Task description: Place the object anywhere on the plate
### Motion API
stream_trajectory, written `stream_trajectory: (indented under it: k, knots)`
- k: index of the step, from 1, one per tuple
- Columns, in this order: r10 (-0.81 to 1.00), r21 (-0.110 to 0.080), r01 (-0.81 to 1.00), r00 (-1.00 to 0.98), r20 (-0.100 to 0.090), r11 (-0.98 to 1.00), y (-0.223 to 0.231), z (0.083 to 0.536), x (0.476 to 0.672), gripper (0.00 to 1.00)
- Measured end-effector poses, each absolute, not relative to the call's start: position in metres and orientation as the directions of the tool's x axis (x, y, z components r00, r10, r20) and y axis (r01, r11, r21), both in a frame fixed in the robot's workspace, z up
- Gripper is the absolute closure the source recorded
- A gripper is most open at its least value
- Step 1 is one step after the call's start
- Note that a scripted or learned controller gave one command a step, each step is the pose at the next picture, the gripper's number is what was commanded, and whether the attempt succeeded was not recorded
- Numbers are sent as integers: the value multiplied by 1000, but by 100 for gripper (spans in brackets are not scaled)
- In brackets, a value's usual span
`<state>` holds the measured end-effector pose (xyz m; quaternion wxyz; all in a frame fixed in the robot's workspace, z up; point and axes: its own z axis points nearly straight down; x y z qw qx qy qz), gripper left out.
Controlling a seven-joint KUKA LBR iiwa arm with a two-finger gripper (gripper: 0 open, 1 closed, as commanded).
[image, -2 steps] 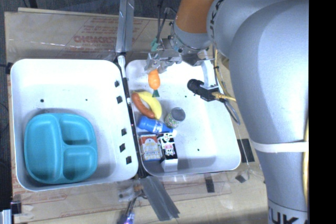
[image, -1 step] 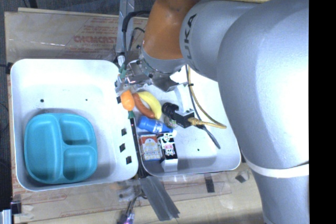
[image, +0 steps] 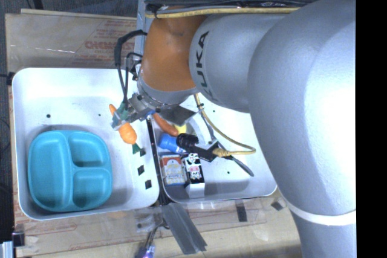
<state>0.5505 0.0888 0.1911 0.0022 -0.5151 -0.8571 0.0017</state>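
With the orange carrot (image: 126, 132) seemingly clamped between the fingers (image: 123, 110), the carrying step is underway; next, travel down-left onto the blue plate (image: 71, 171).

Smooth, slightly glossy turquoise plastic on the plate (image: 69, 170), near the left bin's (image: 36, 84) lower left corner. Glossy white plastic, faintly reflective, for both bins. Satin grey painted casing and a matt orange band on the arm (image: 254, 57). Bare, rough-looking plywood along the worktop's (image: 66, 39) upper edge. Shiny orange plastic on the carrot-like toy (image: 127, 133).
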Motion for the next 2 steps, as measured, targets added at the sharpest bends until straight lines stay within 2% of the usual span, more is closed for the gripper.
stream_trajectory:
  k: [1, 2]
  knots:
    - [800, -4, 800, -600, 2, 600, 152, 178, 525, 100]
    - [801, -3, 801, -599, 1, 599, 151, 179, 525, 0]
